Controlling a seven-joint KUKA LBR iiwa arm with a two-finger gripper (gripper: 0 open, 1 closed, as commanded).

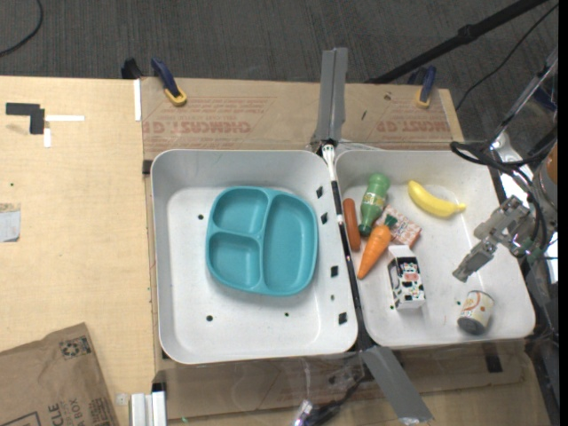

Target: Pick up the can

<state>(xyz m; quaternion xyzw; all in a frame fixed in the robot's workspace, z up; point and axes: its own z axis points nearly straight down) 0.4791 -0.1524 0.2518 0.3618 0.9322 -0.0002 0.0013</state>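
Camera view: The can (476, 311) lies on its side in the right bin (515, 327), at the near right corner, free of any grip. The gripper (482, 247) hangs just above and beyond it, over the bin's right side; its fingers stand apart with nothing between them. Left of the can stands a carton (406, 280). A carrot (374, 250), bottle (374, 201) and banana (434, 200) lie farther off. The left bin (177, 327) holds a teal tray (263, 240).
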